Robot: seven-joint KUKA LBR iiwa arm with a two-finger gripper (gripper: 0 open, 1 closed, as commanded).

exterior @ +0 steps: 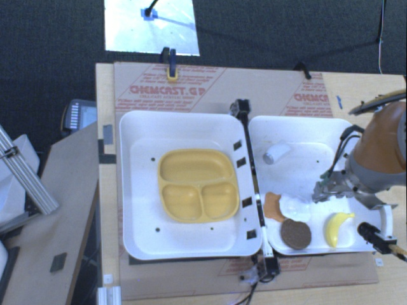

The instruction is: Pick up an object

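Low over the right bin [299, 129], my hand [322, 189] hangs just right of the white lump [294, 206]; whether it's clenched, I cannot tell. "CHEMCAST GP" marks the table [267, 84]. Right of that lump, the banana [337, 228] stands upright, tip curling right.

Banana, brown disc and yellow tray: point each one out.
banana [338, 228], camera view, middle of its curved body.
brown disc [296, 234], camera view, centre of its top face.
yellow tray [194, 184], camera view, ridge between its compartments.
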